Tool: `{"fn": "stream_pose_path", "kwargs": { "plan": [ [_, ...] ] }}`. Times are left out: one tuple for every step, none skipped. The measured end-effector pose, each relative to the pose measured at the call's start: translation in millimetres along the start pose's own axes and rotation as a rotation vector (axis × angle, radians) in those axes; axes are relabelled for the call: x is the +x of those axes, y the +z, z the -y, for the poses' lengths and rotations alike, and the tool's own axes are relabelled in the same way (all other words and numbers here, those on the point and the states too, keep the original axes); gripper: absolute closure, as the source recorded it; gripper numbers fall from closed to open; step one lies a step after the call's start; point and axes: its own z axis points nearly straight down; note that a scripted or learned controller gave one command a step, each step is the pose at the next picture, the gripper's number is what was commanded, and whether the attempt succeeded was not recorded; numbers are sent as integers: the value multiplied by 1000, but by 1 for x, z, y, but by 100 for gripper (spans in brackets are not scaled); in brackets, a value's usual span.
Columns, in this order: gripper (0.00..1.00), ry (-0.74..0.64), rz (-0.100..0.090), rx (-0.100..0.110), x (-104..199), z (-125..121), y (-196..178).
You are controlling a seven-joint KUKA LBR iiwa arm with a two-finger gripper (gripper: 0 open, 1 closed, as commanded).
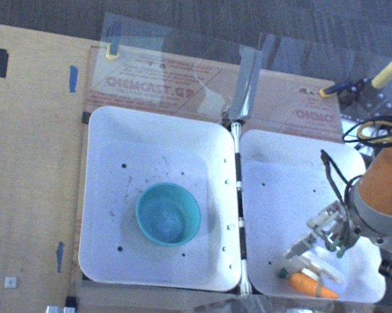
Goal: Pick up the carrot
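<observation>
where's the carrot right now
The carrot lies in the right bin, near its front edge, just below the gripper.

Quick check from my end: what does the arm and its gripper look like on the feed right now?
The arm is grey with a broad orange band above the wrist. Black cables loop along its side. The gripper is pale metallic grey, with a small green detail near its base.

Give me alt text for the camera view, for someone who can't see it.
A gripper hovers just above a carrot lying near the front edge of the right white bin. The left white bin holds a teal bowl.
</observation>
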Motion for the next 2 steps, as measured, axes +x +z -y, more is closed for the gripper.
{"fn": "stream_pose_path", "kwargs": {
  "plan": [
    [0, -248, 1, -1, -1, 1, 48],
    [0, -80, 5, -1, -50, 56, -51]
  ]
}}
